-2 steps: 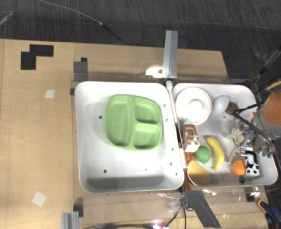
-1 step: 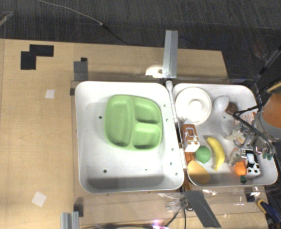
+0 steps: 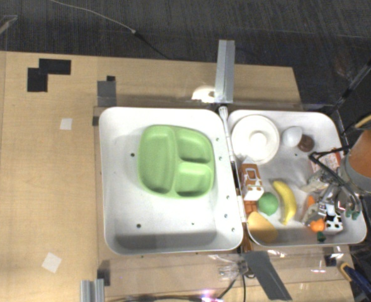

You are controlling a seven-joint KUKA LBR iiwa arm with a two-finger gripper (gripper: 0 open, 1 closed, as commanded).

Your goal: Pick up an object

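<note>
Yellow plastic banana lies in the right white bin, long axis running roughly top to bottom, just left of the gripper; small green ball sits beside it. Can't tell the gripper's state.
</note>
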